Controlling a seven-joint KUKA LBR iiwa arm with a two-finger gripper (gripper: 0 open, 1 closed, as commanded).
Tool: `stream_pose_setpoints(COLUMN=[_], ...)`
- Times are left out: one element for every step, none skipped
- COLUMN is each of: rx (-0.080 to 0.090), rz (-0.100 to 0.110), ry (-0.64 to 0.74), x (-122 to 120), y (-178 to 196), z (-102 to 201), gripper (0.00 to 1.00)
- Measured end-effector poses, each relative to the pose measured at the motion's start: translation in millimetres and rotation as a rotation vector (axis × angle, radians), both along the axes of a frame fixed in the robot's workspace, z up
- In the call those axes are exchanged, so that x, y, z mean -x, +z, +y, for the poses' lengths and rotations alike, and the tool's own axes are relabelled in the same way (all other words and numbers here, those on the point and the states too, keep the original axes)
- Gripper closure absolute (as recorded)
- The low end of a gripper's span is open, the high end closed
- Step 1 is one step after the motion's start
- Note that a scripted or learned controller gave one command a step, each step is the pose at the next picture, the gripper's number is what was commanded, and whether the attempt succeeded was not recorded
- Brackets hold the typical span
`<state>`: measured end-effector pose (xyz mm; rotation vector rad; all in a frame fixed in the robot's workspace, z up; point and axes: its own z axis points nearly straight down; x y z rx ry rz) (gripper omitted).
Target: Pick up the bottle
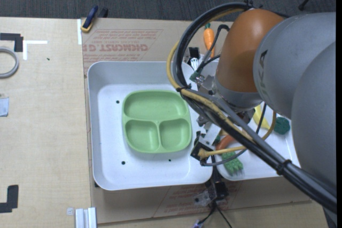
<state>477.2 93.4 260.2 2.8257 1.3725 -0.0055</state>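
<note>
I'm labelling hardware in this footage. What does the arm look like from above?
A bulky grey arm with a glossy orange band above the wrist. Black and yellow cables loop beside it, and a black cable bundle runs along the arm's underside.

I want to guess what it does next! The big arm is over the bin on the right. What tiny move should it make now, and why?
Probably lift the arm a little and look again. It covers most of the right bin, so I can't pick out a bottle under it. I can see an orange carrot-like thing, a green block and something yellow. The left bin holds a green divided plate.
</note>
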Motion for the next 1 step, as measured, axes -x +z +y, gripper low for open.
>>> stream_pose_setpoints(rx=[0.000], rz=[0.000], ry=[0.060], x=[0.1], y=[-18.7], z=[79.9], gripper=[1.00])
